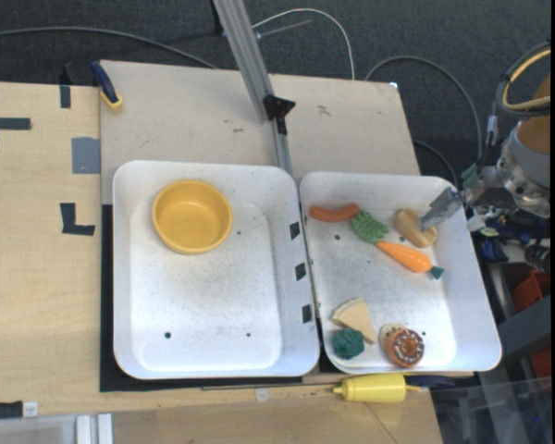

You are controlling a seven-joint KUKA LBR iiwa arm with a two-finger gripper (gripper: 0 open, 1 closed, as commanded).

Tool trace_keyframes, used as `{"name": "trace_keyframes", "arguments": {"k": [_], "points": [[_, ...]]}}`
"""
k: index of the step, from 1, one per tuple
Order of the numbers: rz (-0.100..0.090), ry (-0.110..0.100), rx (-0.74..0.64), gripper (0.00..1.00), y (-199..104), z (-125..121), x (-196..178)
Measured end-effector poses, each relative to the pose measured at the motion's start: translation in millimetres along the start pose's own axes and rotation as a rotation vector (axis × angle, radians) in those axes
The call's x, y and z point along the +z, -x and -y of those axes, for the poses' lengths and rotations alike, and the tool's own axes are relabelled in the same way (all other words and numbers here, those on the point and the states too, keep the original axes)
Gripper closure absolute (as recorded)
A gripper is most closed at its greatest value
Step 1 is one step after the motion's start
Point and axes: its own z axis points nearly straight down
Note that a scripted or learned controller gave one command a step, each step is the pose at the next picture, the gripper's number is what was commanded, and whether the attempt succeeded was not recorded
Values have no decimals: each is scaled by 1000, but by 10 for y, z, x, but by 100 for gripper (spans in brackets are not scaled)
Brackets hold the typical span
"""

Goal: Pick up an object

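Grey fingers: the fingers (441, 207) reach in over the right bin's upper-right part, tips at the tan piece; can't tell if spread or clenched, too small & blurred.
Tan piece: beige, rounded obj (413, 227), prob. a toy bread or mushroom shape, in right bin's upper-right area, touching or just under the finger tips; not visibly between them.
Carrot: orange toy carrot (405, 256) w/ green end, lying at a slant just below-left of tan piece.
Green item: bumpy green veg (369, 226), touching carrot's upper-left end.
Sausage: orange-red sausage (333, 213) lying flat near right bin's top-left, just beside green item.
Cheese wedge: pale yellow wedge (355, 317) in right bin's lower part.
Teal lump: dark green-teal obj (348, 343) just below the wedge, touching it.
Donut: round brown donut (405, 345) w/ sprinkles, right of teal lump, near bin's lower rim.
Right bin: white, shallow (472, 336), speckled floor, holds all the small toys.
Left bin: white (129, 340), side by side w/ right bin; yellow bowl (192, 215) upright in its upper-left part.
Mustard bottle: yellow bottle (375, 388) lying on its side outside the bins, just below right bin's lower rim.
Arm: grey wrist w/ orange band (527, 137) at right edge, cables around it.
Surface: light wood & beige board (185, 109); metal pole (245, 44) slants over it toward the bins' joint.
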Motion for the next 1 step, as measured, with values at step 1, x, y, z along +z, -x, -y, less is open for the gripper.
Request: {"name": "trace_keyframes", "arguments": {"k": [1], "points": [[0, 0, 0, 0, 0, 0, 0]]}}
